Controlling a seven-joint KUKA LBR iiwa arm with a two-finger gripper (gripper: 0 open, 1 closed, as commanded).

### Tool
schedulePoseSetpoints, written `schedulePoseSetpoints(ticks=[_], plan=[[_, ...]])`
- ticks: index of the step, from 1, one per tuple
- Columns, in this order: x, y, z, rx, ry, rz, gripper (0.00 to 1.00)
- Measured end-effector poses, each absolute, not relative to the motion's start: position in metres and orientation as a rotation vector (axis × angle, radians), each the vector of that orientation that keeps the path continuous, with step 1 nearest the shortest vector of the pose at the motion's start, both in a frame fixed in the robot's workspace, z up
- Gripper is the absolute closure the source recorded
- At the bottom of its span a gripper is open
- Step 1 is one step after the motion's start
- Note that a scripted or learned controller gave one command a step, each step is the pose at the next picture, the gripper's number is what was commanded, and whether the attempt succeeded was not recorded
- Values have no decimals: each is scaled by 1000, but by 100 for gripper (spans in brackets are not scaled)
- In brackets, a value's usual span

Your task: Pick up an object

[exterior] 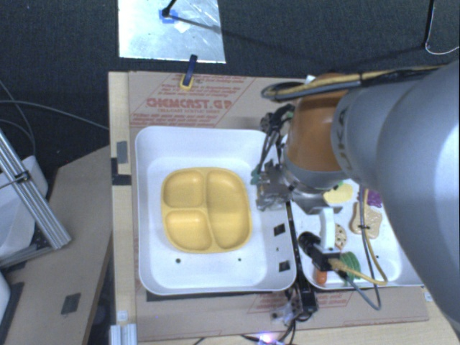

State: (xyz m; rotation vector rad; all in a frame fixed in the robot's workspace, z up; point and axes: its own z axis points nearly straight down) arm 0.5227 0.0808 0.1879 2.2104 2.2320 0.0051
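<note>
Entry: arm (402, 164) poised over right bin (392, 264) at lower right, its small objects (343, 264) unlifted; claw state cannot be told; approach step, next needing descent onto one item.

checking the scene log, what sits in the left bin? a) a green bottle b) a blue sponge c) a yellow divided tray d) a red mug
c, the left bin holds a yellow tray split into compartments, lying flat on the bin floor, and no other object lies with it.
</note>
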Motion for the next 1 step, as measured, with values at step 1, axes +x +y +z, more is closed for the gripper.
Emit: schedulePoseSetpoints(ticks=[1], plan=[[488, 101, 376, 2205, 2226, 28, 100]])
